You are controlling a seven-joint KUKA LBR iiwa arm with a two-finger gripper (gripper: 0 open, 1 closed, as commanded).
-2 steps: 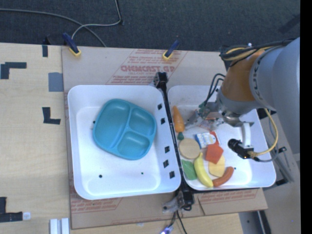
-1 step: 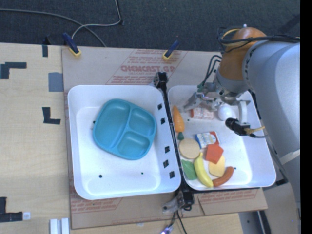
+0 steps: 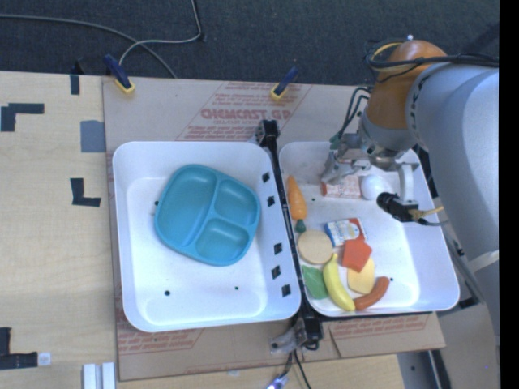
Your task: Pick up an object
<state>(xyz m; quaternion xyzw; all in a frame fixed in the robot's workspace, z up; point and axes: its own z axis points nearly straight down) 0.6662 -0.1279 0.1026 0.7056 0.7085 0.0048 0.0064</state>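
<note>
1. Toy food — a carrot [image 3: 296, 198], a round cookie-like disc [image 3: 315, 247], a banana [image 3: 336, 284], a sausage [image 3: 372, 295], an orange-red block [image 3: 357, 254], a yellow piece [image 3: 362, 280], a green piece [image 3: 313, 281] and a small blue-white carton [image 3: 344, 231] — lies clustered in the right bin [image 3: 438, 294].
2. End effector [image 3: 340, 171] sits low over the rear of the right bin, just above a pale pink-white item [image 3: 345, 187] — whether it is clenched or released I cannot tell.
3. Left bin [image 3: 130, 217] holds a blue divided tray [image 3: 208, 214].
4. Both bins rest on cardboard [image 3: 203, 108] over the desk [image 3: 49, 250].
</note>
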